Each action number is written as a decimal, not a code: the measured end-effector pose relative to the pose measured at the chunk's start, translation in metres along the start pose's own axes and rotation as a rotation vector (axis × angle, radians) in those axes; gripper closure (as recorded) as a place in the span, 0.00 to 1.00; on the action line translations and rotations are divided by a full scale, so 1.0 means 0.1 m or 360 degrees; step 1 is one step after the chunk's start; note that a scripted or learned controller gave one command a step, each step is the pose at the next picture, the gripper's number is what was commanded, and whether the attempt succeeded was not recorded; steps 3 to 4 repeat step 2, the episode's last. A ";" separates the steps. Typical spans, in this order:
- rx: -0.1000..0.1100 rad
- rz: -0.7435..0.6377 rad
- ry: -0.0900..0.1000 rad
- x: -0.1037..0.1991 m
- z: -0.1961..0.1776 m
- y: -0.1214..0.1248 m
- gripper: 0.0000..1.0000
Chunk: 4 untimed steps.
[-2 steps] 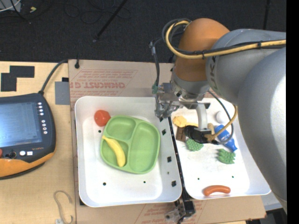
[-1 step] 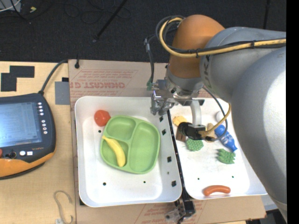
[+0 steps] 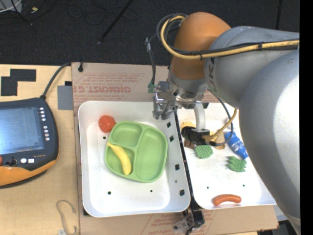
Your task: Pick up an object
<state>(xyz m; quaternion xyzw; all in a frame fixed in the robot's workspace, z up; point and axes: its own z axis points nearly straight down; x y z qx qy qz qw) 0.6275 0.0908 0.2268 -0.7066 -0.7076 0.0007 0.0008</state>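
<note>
My gripper (image 3: 164,109) hangs over the back end of the wall between the two bins, just past the far right corner of the green divided plate (image 3: 146,155). A yellow banana (image 3: 121,158) lies in the plate's left compartment. A red tomato (image 3: 106,123) rests in the left bin (image 3: 93,190) beside the plate's back left corner. In the right bin (image 3: 254,190) lie two green leafy pieces (image 3: 204,151) (image 3: 237,164), a blue packet (image 3: 236,145) and an orange sausage (image 3: 227,199). Nothing shows between the gripper's tips.
A teach pendant (image 3: 24,136) lies on the bench left of the bins. Brown cardboard (image 3: 112,84) lies under and behind the bins. The big grey arm (image 3: 264,97) covers the right bin's back right part.
</note>
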 end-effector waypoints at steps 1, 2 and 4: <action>0.0003 0.0003 -0.0003 -0.07 0.10 -0.01 1.00; 0.0004 0.0008 -0.0001 -0.09 0.03 -0.10 1.00; 0.0004 0.0008 -0.0001 -0.09 0.03 -0.10 1.00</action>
